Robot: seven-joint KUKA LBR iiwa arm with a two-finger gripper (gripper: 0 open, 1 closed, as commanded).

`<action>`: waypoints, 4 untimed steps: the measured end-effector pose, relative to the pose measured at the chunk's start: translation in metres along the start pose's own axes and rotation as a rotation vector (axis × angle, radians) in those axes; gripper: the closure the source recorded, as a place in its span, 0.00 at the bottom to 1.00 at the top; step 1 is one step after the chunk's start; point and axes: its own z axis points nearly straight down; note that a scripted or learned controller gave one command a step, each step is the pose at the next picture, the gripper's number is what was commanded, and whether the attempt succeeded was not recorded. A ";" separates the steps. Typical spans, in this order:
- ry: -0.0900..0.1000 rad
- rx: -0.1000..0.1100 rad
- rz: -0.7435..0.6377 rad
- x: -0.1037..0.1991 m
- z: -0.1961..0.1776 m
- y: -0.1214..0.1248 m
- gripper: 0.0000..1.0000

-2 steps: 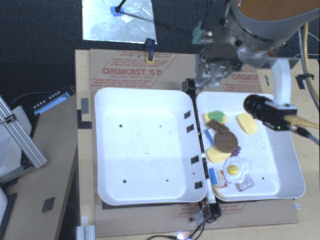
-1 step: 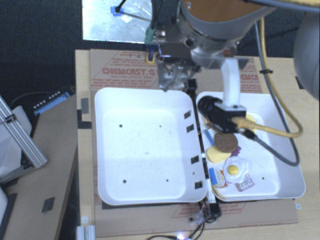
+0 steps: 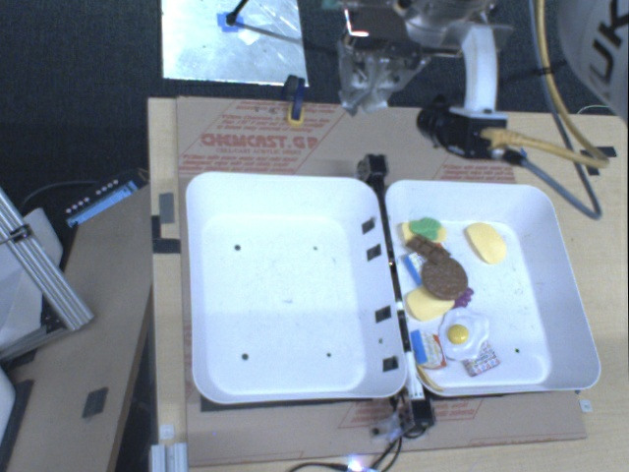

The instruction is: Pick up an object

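Pincer (image 3: 369,91) hangs high at the far end of the worktop (image 3: 167,264), beyond the back rims of both bins, carrying nothing that I can see; its tips are a blurred grey cluster, so I cannot tell if it is apart or together. Probably parked there so the overhead camera gets a clean look at the bins before a pick. All candidates sit in the right bin (image 3: 550,293), nearer the camera than the pincer and a little to its right, bunched against the divider side, likely just where they got dumped. Left bin (image 3: 285,283) lies nearer the camera and to the pincer's left, a flat white floor with a few dark dots. Pile, going away from the pincer toward the camera: green-and-yellow piece (image 3: 425,229), brown round cookie-like disc (image 3: 443,279) with a brown stem pointing back up at it, small purple bit touching the disc's edge, yellow wedge (image 3: 428,304) partly under the disc, fried-egg toy (image 3: 460,334) white with a yellow yolk, a small blue-and-white packet (image 3: 426,348) and a pinkish wrapper (image 3: 483,363) nearest the camera. Yellow oval piece (image 3: 486,243) sits apart from the pile, furthest to the pincer's right. My guess: that lone oval is the easiest grab, clear on all sides; the overlapped ones risk a slip or a double pick. Everything looks like small flat play food, low profile, so a shallow descent near the floor is needed.
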 end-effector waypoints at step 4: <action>0.005 0.002 -0.017 -0.010 -0.002 -0.052 1.00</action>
